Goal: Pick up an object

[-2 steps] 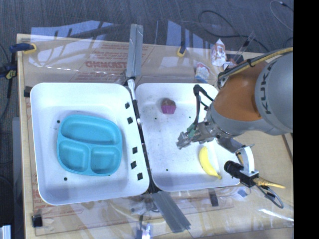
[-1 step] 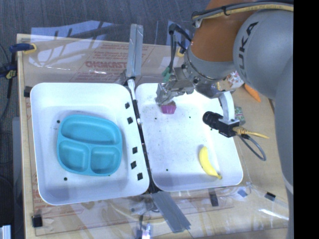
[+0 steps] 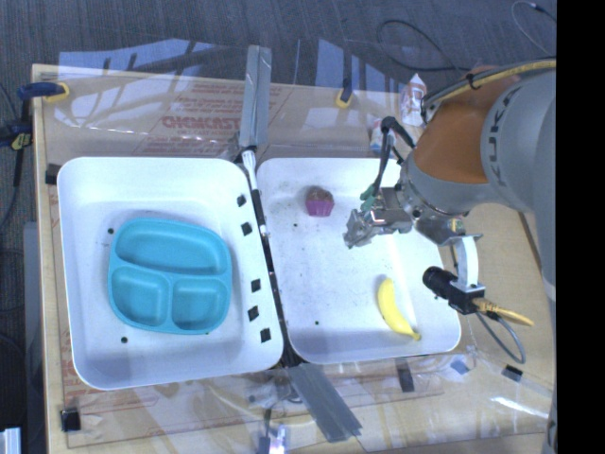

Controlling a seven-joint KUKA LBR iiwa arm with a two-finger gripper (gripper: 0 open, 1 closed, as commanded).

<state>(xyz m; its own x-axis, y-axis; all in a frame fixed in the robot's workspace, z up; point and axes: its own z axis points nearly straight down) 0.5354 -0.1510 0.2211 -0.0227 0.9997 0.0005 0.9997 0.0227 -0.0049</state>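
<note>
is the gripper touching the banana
Apart. The camera view shows bare white bin floor between the gripper and the banana, which lies nearer the bin's front wall.

camera view: fixed overhead | slanted down | covers both white bins (image 3: 71, 282) | arm (image 3: 492, 149) from right

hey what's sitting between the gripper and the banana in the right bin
Nothing: in the camera view, only bare white bin floor separates the gripper from the banana.
</note>
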